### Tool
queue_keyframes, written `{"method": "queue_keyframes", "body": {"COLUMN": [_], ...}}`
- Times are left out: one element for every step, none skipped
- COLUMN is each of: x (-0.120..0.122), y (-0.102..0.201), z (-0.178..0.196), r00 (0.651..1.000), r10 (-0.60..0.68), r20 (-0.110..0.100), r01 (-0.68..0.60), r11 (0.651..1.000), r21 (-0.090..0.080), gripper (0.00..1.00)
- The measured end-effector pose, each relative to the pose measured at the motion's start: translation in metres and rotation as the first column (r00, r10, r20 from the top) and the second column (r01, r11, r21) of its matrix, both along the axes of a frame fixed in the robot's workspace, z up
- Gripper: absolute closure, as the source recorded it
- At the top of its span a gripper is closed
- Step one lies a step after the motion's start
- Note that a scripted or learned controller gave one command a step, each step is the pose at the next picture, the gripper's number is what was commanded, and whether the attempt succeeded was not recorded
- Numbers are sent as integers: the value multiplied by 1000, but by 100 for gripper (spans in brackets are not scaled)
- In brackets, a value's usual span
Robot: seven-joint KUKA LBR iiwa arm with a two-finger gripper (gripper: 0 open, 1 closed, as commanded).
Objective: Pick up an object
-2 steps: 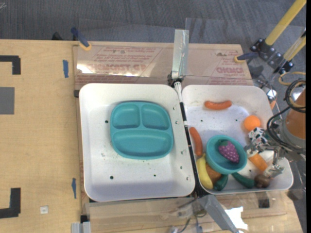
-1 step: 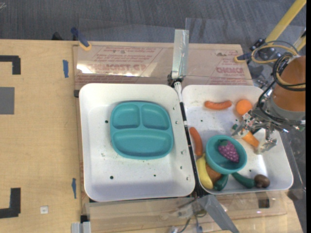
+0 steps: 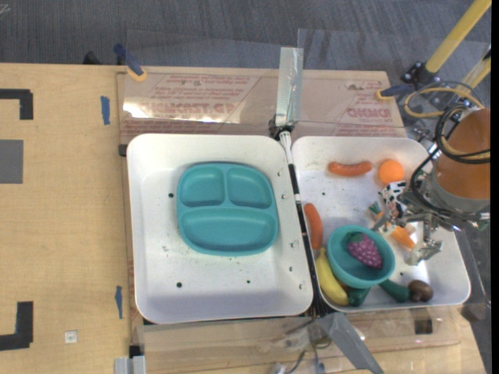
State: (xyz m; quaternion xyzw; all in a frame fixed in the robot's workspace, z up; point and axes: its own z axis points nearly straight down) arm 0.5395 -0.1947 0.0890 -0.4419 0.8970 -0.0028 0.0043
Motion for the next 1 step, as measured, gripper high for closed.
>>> {"method": "queue_keyframes", "body": {"x": [-30], "y": [-21], "z": [0], "r00": [998], "r10": [-59], "r20": [0], "r01": [59], "r11": [998], "r21": [2], "gripper": [0]}}
